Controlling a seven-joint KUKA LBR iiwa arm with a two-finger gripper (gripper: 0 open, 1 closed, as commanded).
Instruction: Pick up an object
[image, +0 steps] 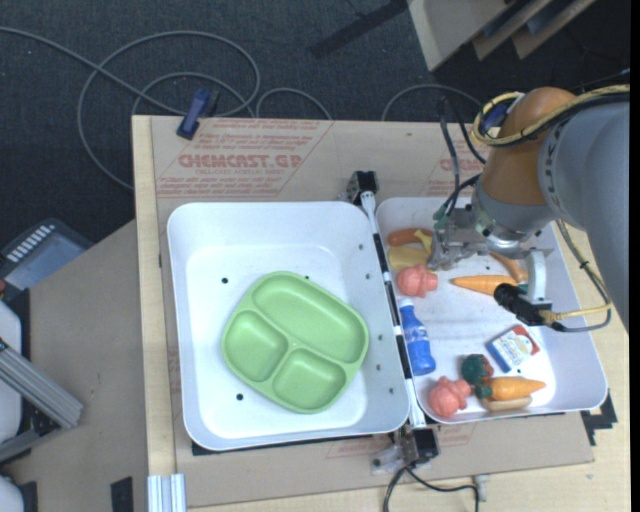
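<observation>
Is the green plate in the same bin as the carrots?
No, the green plate lies in the left bin, while the carrots lie in the right bin.

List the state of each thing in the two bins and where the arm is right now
Green tray: lying flat in the left bin.
Blue bottle: on its side, along the right bin's left wall.
Orange carrot: lying flat.
Small carton: lying flat.
Gripper: lowered into the right bin's far end.

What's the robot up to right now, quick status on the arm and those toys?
Gripper low in right bin, near pink toy and orange carrot. Nothing seen held. Green tray sits in left bin.
</observation>
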